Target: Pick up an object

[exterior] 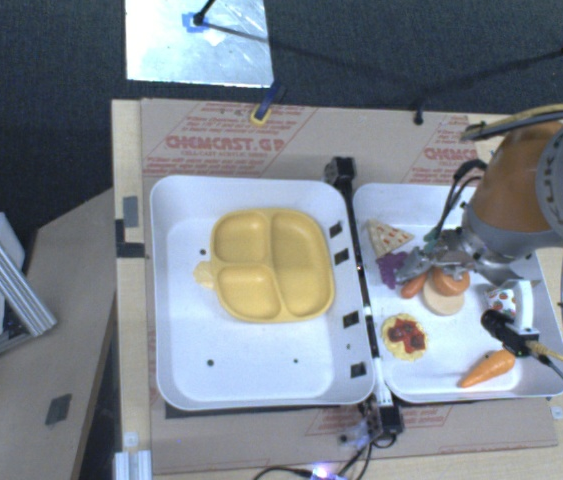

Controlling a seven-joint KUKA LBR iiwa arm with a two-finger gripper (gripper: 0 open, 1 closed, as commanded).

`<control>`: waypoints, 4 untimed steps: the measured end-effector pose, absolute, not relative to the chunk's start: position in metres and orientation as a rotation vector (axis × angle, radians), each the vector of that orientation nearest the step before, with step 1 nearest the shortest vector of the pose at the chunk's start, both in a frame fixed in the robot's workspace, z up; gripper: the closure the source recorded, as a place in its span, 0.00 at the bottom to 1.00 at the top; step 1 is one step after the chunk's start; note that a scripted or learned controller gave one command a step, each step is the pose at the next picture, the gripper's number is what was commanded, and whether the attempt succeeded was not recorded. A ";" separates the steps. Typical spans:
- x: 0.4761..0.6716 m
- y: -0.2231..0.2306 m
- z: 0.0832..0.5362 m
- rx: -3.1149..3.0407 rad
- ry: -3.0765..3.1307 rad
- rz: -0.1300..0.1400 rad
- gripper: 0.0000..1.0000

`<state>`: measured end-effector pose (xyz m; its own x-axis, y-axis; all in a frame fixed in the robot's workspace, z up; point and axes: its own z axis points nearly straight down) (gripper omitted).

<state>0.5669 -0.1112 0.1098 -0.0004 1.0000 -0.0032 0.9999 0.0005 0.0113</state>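
The right bin point(431, 193) holds several toy foods. A pizza slice point(389, 236) lies at its back left, with purple grapes point(393, 267) just in front of it. A small red-orange piece point(413, 287) rests beside an orange-and-tan round block point(447, 293). Toward the front are a flat disc with red sauce point(405, 336) and an orange carrot point(488, 368). A white piece with red spots point(502, 295) sits to the right. My gripper point(443, 261) hangs low over the middle of this bin, directly above the round block and close to the grapes.
The left bin point(181, 368) carries a yellow divided plate point(266, 265) near its middle. A black hinge strip point(353, 268) runs between the bins. The grey and orange arm point(531, 193) covers the right bin's back right corner.
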 end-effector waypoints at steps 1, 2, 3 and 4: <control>0.567 -0.112 0.119 2.213 2.213 0.008 1.00; 0.576 -0.115 0.166 2.213 2.221 0.006 1.00; 0.578 -0.115 0.220 2.212 2.222 0.007 1.00; 0.557 -0.061 0.214 2.213 2.233 0.002 1.00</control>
<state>0.5573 -0.0612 0.2136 -0.0088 1.0000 0.0026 1.0000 0.0088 -0.0010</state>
